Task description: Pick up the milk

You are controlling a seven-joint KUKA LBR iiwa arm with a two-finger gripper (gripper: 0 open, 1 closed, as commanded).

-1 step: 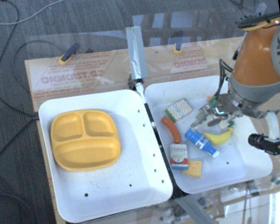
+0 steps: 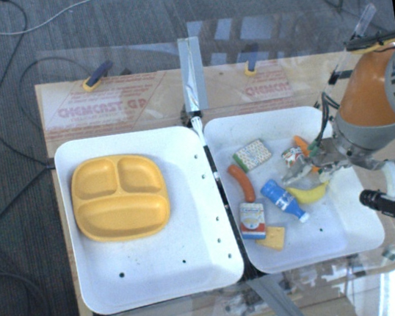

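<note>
Left of our gripper (image 2: 304,167), well apart, the milk (image 2: 252,221) is lying untouched. We are hovering by the banana (image 2: 308,192), finger state unclear; next we are needing a leftward reach.

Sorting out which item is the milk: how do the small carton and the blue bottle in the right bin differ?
The carton is boxy, white and red with a blue base; the bottle is rounded and blue with a white cap. The carton lies near the bin's left wall below the sausage; the bottle lies slantwise nearer the middle, beside the banana. Both lie in the right bin, apart from the claw.
</note>
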